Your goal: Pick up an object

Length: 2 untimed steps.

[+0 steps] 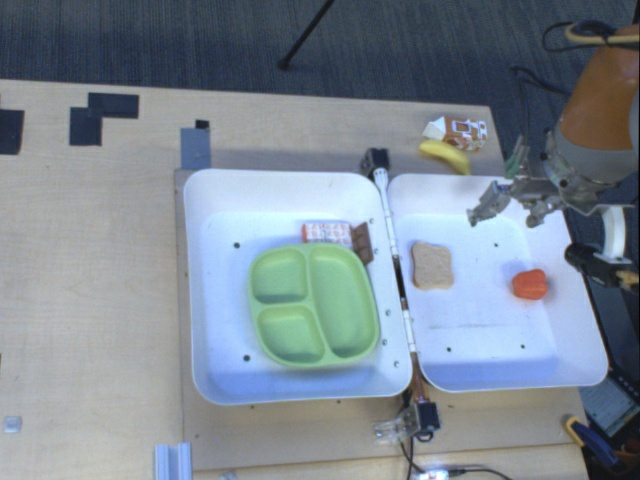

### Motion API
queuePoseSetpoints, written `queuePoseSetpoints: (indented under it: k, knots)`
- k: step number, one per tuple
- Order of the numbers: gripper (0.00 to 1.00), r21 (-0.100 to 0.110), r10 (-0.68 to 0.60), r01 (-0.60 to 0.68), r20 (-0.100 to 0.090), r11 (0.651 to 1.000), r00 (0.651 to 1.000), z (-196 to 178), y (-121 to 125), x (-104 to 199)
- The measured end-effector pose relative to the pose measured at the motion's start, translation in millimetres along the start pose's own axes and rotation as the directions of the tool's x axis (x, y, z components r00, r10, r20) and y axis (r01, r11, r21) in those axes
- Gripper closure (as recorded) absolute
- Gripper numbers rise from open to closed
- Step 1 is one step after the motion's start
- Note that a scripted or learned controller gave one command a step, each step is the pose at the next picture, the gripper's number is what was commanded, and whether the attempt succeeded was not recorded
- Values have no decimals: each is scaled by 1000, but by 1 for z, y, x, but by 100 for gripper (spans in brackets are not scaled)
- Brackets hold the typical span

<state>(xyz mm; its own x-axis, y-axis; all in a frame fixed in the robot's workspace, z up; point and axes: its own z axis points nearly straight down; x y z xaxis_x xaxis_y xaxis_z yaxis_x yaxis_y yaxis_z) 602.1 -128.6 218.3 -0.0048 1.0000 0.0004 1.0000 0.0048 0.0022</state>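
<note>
In the right bin (500, 363) a tan slice of bread (432, 265) lies near the left wall. A small orange-red round object (530, 285) sits toward the right side. My gripper (511, 208) hangs over the far part of this bin, beyond both objects and apart from them. It is open, with nothing between its fingers (487, 209). The left bin (215, 268) holds a green divided plate (313, 305). Just beyond the plate lie a small red-and-white packet (327, 232) and a brown piece (362, 243).
A yellow banana (446, 154) and a small snack packet (466, 130) lie on the bench beyond the right bin. A black-and-white clamp (378, 163) sits at the far end of the wall between the bins. Cables and a connector (415, 423) lie at the near edge.
</note>
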Motion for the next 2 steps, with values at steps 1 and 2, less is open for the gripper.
queuePoseSetpoints:
  k: [1, 2]
  knots:
    - [0, 0, 3, -3, 1, 1000, 1000, -21, -75, -33]
    - [0, 1, 3, -3, 1, 1000, 1000, 26, -116, -77]
